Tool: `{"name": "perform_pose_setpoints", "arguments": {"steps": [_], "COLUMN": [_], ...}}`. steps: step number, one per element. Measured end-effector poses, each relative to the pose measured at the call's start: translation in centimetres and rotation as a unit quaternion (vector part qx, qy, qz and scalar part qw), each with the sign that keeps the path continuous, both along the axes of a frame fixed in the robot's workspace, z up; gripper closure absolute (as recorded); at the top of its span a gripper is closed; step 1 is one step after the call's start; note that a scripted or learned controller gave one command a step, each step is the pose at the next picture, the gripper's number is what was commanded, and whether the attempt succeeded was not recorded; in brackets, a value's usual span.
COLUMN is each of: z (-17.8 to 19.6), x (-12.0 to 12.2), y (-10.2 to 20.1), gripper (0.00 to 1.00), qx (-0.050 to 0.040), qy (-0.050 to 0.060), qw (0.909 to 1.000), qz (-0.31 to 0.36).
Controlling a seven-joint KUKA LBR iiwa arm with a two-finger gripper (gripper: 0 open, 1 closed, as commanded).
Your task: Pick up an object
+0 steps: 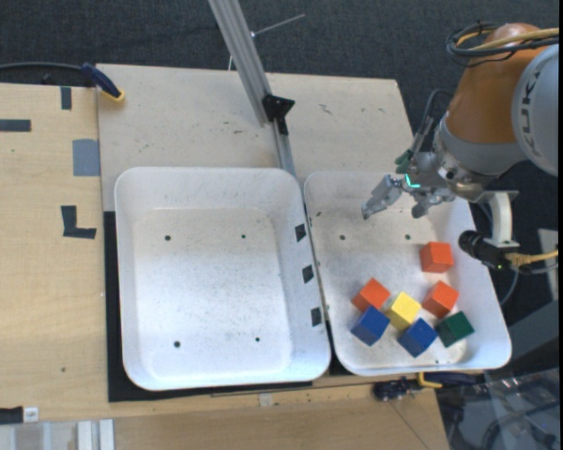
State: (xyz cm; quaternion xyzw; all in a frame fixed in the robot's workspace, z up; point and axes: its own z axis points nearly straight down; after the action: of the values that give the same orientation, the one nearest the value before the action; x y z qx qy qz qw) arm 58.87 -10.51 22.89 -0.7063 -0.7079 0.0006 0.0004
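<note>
Nearest my camera sits the cluster of blocks in the right bin. My gripper hangs above that bin's far end, fingers spread, holding nothing. I judge the lone orange block the cleanest target: descend square, straddle it. Count: three orange, two blue, one yellow, one green.

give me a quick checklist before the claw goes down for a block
1. Blocks in reach: ok, seven lie in the right bin.
2. Claw carrying nothing: ok, it hangs above bare bin floor.
3. Claw over a block: not ok, the nearest, the lone orange block, sits nearer the camera.
4. Easy target: ok, that block stands apart from the cluster around the yellow block.
5. Finger opening: cannot tell.
</note>
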Motion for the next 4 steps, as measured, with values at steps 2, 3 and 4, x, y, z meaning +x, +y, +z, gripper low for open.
{"name": "perform_pose_setpoints", "arguments": {"steps": [2,3,4], "z": [-9.4,-14.0,-12.8], "x": [-0.6,-0.7,-0.7], "y": [0.7,0.8,0.9], "gripper": [0.0,0.0,1.0], "qx": [0.0002,-0.0002,0.0006], "qy": [0.003,0.002,0.001], "qw": [1.0,1.0,1.0], "qz": [-0.001,0.0,0.0]}}
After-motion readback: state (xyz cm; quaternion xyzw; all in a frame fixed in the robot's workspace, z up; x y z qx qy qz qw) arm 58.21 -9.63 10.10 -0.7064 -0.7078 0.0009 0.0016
